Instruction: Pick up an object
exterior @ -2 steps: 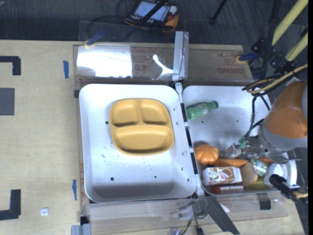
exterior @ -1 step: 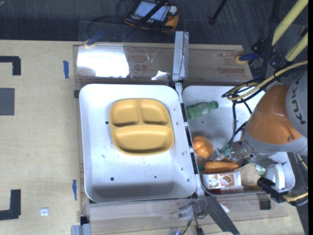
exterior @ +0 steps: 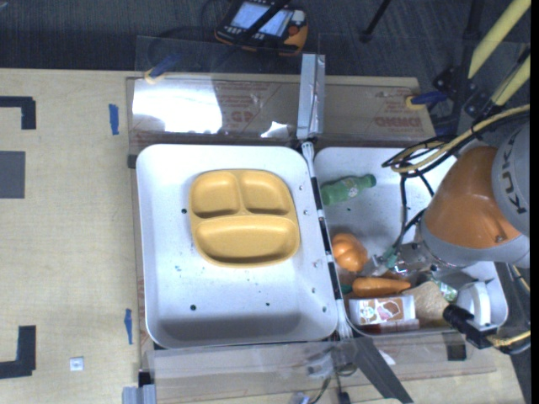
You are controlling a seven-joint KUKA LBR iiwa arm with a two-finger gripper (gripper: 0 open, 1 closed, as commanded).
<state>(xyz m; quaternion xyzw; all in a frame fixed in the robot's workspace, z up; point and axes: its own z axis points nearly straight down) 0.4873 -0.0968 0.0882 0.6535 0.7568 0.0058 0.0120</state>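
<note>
The tool (exterior: 402, 261) sits low in the right bin (exterior: 383, 196) (its grip state can't be told) beside the carrot (exterior: 381, 285) and orange fruit (exterior: 349, 252)

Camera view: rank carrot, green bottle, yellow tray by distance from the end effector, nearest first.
The end effector hangs low in the right bin.
1. Carrot: just below and left of it, same bin.
2. Green bottle: at the top of the right bin, up and left.
3. Yellow tray: farthest, across the divider in the left bin.
</note>
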